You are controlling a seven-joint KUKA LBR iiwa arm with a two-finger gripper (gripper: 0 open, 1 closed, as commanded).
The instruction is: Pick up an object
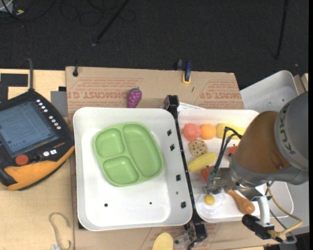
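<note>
The right bin (273, 215) holds several toy foods: a pink peach (191, 131), an orange (208, 131), a yellow banana (235, 132), a cookie (198, 148), a corn cob (201, 162), a red piece (205, 173), a fried egg (210, 199) and a carrot (241, 202). My gripper (215, 183) hangs low in this bin, just above the egg and beside the red piece and the corn. The arm's orange band (258, 145) covers the bin's middle. Nothing is visibly held.
The left bin (91, 191) carries a green divided plate (127, 153). Purple grapes (134, 97) lie on the cardboard behind it. A lemon (163, 240) sits in front of the bins. A teach pendant (26, 134) rests at the far left.
</note>
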